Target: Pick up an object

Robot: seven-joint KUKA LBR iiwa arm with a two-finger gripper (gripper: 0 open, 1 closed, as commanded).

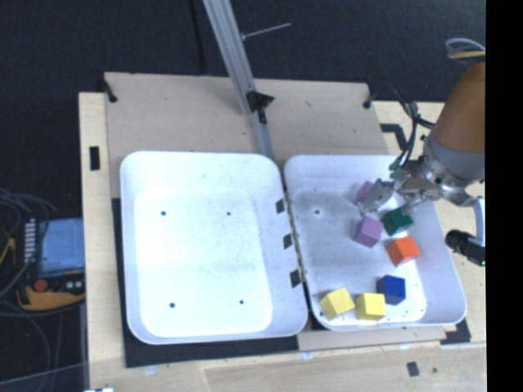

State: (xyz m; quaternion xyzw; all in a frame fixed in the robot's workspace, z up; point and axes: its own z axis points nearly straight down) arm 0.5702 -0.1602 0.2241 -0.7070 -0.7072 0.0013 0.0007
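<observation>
Overhead, a pale wooden bench (237,117) carries two shallow white bins on a dark floor. All blocks sit in the right bin (327,186): two purple blocks (367,229), green block (397,220), orange block (402,250), blue block (392,288), two yellow blocks (337,303) near its front rim. The gripper (382,198) is low among the purple and green blocks; finger spread cannot be determined. The left bin (200,247) offers smooth open floor

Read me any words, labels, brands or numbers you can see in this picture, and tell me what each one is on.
No text can be read.
The blocks in the right bin, including the purple block and orange block, show plain faces.
The blue device at the left is too blurred to tell.
</observation>
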